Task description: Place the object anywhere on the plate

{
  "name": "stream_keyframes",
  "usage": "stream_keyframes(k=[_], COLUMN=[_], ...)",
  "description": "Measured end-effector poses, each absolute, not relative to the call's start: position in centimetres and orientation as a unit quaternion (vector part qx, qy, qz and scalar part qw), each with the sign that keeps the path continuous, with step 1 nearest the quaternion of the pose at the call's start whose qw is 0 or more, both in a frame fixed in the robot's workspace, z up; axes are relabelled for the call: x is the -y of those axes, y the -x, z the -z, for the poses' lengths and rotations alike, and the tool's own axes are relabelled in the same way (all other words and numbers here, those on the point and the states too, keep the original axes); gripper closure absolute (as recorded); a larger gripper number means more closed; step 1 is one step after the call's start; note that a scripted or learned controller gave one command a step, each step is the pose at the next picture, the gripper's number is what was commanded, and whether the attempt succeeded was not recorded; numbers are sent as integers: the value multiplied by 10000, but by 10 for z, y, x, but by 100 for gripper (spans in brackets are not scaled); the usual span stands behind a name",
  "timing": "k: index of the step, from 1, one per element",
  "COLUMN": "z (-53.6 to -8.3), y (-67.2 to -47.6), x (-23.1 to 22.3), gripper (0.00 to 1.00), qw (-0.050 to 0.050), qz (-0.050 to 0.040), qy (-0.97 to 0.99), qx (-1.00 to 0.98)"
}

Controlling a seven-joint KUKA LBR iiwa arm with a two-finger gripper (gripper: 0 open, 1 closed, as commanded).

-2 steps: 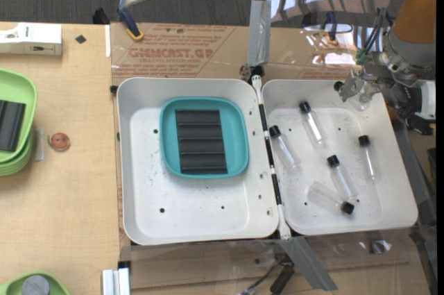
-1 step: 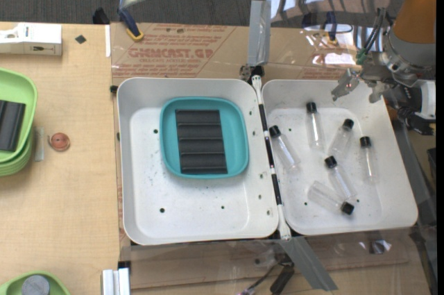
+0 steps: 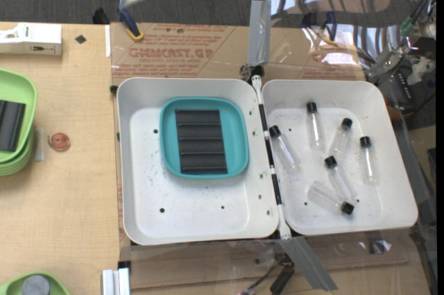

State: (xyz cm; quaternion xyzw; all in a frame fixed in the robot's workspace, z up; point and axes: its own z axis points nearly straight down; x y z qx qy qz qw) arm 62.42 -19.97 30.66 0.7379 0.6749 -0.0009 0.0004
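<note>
As we look down on the bench, the left bin carries a teal plate toward its far edge, sitting flat, with a dark ridged pad filling its middle. Over in the right bin, six clear tubes with black caps lie scattered, all on their sides. One tube lies close to the bin's left edge, cap pointing away from us. A second tube and a third tube lie nearer the far edge, close together. A fourth tube lies toward the right edge. Nearer the front edge, a fifth tube and a sixth tube lie just beside each other, apparently touching. None of them is on the plate.

As for the gripper, wide or narrow, I cannot tell.

Left of the bins, the bench holds stacked green plates at its left edge, a small reddish disc beside them and a white box at the far left corner. Printed cardboard lies behind the bins.
</note>
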Motion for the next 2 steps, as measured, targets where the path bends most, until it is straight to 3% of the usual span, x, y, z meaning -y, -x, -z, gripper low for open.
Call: stream_keyframes(k=[1,2], z=[-438,-440], y=[-615,-633], x=[219,217], gripper=[0,0], qw=[-1,-1], qz=[13,15], qy=[-7596,-7982], qx=[-6504,-6024])
